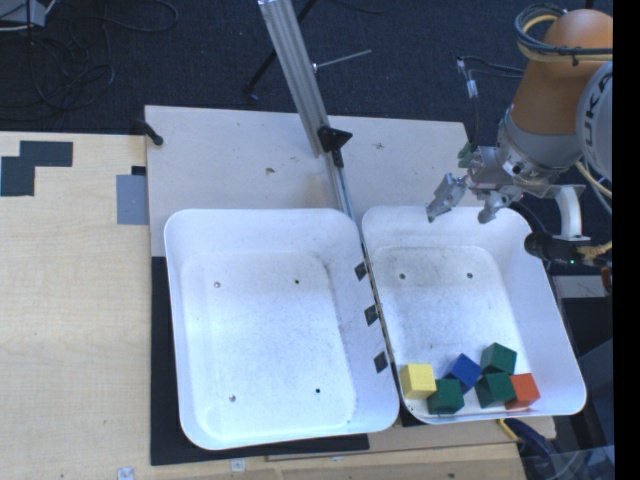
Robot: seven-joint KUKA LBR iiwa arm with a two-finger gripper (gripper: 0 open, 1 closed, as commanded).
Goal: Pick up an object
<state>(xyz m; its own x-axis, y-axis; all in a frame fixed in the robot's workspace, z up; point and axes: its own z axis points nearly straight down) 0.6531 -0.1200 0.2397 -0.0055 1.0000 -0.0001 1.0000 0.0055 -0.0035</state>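
blocks — yellow, blue, green, orange cubes clustered in right bin's near corner | gripper — fingers spread, empty

A ribbed aluminium extrusion post slants up from the pale board behind the two shallow white bins. To the left lies a light wooden bench top bearing dark grey rectangular patches, and black cables trail over the dark carpeted floor beyond.
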